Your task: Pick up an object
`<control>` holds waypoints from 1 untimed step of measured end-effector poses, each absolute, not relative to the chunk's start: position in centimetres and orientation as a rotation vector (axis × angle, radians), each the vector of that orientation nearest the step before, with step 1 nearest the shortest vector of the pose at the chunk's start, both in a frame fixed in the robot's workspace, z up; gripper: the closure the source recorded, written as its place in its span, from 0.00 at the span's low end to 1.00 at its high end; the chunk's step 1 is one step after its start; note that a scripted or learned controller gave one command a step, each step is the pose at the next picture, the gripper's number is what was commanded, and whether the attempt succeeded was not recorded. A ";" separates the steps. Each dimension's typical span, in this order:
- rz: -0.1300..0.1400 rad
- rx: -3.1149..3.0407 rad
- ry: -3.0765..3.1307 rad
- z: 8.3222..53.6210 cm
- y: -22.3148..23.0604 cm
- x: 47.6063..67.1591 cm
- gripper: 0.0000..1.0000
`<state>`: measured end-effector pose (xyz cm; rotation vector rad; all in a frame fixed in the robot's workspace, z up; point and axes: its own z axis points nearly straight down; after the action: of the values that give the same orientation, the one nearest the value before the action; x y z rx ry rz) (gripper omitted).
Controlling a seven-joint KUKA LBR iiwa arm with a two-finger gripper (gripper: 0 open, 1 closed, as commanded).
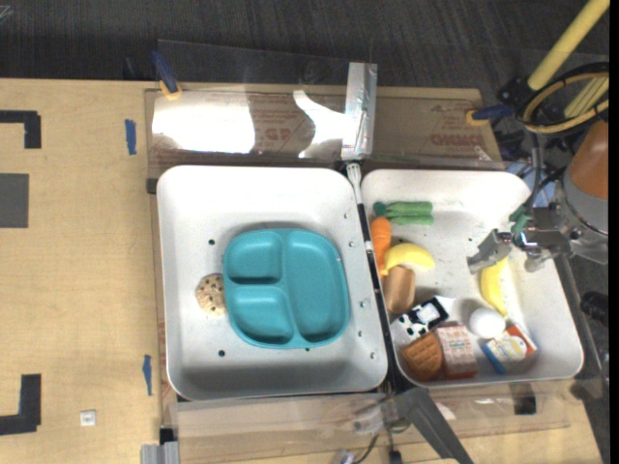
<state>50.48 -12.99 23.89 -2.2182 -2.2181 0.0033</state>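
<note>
Two white bins share the counter; gripper [495, 246], grip state unclear, hovers above a banana [495, 286], nothing lifted yet.

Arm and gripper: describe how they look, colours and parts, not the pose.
The arm enters from the view's right: grey, with an orange band above the wrist. The gripper is a small metal-grey assembly with a spot of teal near its base. Dark cables run beside the arm, and yellow hose loops lie behind it.
</note>
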 end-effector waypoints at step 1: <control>0.008 -2.201 -2.231 14.7 -17.9 53.0 0.00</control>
<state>52.96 -17.90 14.71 -2.2013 -2.2312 0.0080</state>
